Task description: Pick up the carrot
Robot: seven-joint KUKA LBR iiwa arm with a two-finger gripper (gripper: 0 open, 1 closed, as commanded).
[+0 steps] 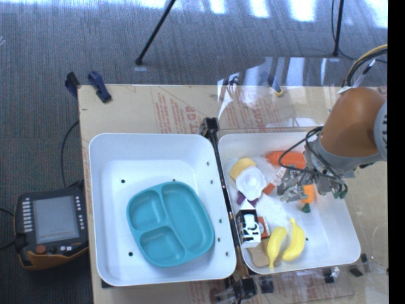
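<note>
A: What sits nearest the lens?

B: The front rims of two white bins on the worktop [158, 103]. The left bin [104, 170] carries one teal plate [169, 223] with three compartments. The right bin [345, 239] has two bananas [286, 242] side by side near its front edge, one small black-and-white carton [249, 227] just left of them, and one brownish flat piece [259, 256] at the bananas' lower end.

A: Anything further back in that bin?

B: One white round piece [251, 181] with one yellow piece [240, 167] touching its upper left, and one orange piece [281, 158] near the back wall.

A: And the gripper?

B: The gripper [297, 189] hangs below the arm's orange band [351, 122], low over the middle of the right bin. Whether it is apart or closed I cannot tell; its metal parts blur together.

A: The carrot?

B: One carrot [308, 195], orange with a small green tip at its lower end, lies in the right bin right at the gripper, partly hidden by it. I cannot tell if it is gripped.

A: Off the worktop?

B: One pendant [50, 223] with a screen lies on the floor, left.
</note>
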